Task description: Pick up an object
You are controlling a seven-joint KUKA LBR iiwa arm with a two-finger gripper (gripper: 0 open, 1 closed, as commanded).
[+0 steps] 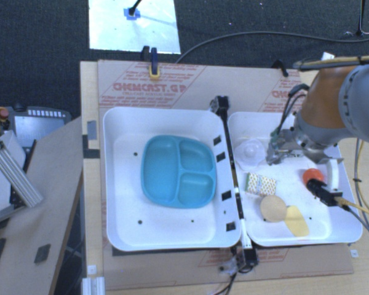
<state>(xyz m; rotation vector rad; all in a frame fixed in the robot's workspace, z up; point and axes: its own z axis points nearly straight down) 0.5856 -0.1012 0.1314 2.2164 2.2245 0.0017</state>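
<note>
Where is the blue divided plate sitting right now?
The blue divided plate lies flat in the middle of the left bin, left of the black divider between the two bins.

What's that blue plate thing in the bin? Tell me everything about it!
The blue divided plate looks like smooth light-blue plastic, squarish with rounded corners. Raised ridges split it into three compartments, one long one on the camera view's left and two smaller ones on its right, and all look bare. It lies flat and right side up, turned slightly askew, near the middle of the left white bin, resting on the bin's floor. Nothing else touches it.
</note>
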